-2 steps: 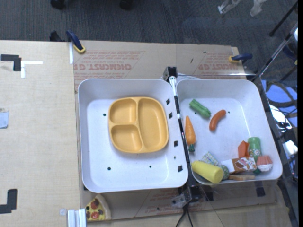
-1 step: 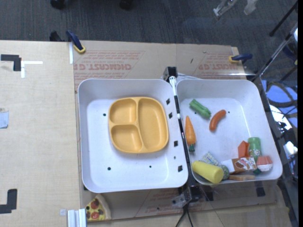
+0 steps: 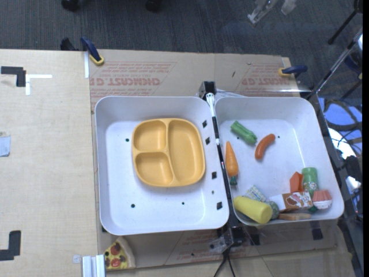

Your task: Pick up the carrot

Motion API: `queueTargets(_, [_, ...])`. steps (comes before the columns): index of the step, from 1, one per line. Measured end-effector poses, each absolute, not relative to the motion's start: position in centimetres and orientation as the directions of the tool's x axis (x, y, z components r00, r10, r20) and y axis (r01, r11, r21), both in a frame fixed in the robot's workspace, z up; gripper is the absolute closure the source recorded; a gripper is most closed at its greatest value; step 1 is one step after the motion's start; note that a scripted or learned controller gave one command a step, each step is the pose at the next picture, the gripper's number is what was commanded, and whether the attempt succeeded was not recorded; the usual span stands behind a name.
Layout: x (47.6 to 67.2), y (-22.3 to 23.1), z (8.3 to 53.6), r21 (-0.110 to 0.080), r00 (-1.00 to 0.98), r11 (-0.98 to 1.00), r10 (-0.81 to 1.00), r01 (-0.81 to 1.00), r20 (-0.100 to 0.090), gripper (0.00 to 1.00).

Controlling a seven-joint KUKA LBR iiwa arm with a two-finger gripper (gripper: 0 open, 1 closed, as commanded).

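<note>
1. While I am watching the fixed overhead camera, the small orange plastic carrot is lying in the right-hand shallow white bin, close against its left wall, its green stem end pointing toward the near edge.
2. I am seeing the grey two-finger gripper at the top of this view, well apart from both bins; it is too blurred for me to tell its state, and nothing is showing in it.
3. I am noting neighbours: a green pepper-like toy and a red-orange sausage-shaped toy are lying near the carrot, apart from it.
4. I am judging the approach as not yet begun. Coming straight down with the closing direction across the carrot's narrow width should be working best, while I am minding the wall beside it.
</note>
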State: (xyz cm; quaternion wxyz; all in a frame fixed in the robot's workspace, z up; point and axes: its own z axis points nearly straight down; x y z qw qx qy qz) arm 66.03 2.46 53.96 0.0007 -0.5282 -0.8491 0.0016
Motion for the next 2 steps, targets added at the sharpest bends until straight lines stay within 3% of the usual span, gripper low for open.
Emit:
queueTargets(1, [66.03, 4.66, 54.05, -0.001, -0.572, 0.572, 0.82, 0.82, -0.002, 0.0])
queueTargets(2, [66.03, 4.67, 54.05, -0.001, -0.569, 0.569, 0.822, 0.822, -0.001, 0.0])
